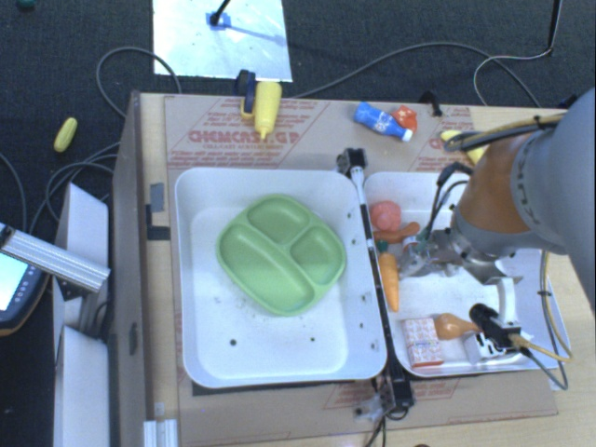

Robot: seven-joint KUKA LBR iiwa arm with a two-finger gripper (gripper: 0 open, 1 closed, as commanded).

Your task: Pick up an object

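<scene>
The grey arm (521,194) reaches in from the right edge of the bench (317,128) and hangs its gripper (414,255) low over the right bin (428,298), close to that bin's left wall; from this angle it cannot be told whether the gripper is released or clenched, and nothing is seen in its grasp. An orange carrot (390,283) lies along the left wall just beside the gripper, with a pink lump (386,215) nearer the bin's far left corner. A small red-and-white packet (421,340) sits at the near edge, next to an orange-brown piece (453,325). In the left bin (279,347) a green divided plate (281,252) lies in the middle. On the bench's far edge lie a yellow bottle (266,106) and a blue-and-orange tube (384,119).
</scene>
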